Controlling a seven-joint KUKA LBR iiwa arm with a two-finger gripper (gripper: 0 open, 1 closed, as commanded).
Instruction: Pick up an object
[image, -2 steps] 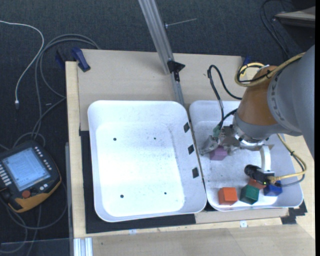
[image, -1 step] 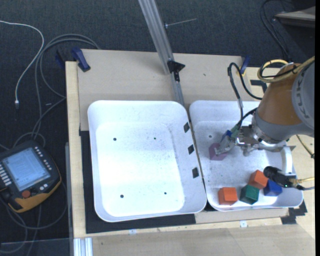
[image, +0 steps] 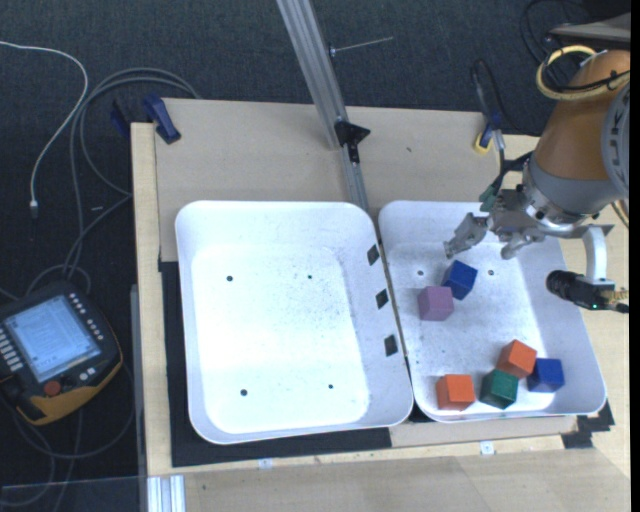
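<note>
The grey arm (image: 585, 120) with its orange band is cut off by the frame's upper right corner, so only its wrist end shows, and the far rim of the right-hand shallow white plastic bin (image: 400, 225) runs behind the wrist at about two o'clock in the view. The two-finger metal gripper (image: 492, 240) hangs over the upper half of that bin, pointing down and slightly toward nine o'clock; its jaws stand apart, one finger (image: 464, 238) splayed to the left and the other to the right, with bare bin floor visible between them and nothing in their span. Just below the gripper, toward six o'clock, a small dark blue cube (image: 461, 278) lies tilted on the floor, close to the fingertips but apart from them. A pale purple cube (image: 435, 302) sits just beside it at about eight o'clock, the two nearly touching. Along the near rim of the same bin cluster four more blocks: an orange cube (image: 455, 391) at the left, a dark green cube (image: 500, 388) next to it, a second orange cube (image: 517, 356) above the green one, and a second blue cube (image: 546, 374) at the right. The left-hand white bin (image: 200, 300) shows only dark specks on its floor. A black cylindrical fitting (image: 580, 289) juts beside the wrist at four o'clock; its purpose is unclear.
</note>
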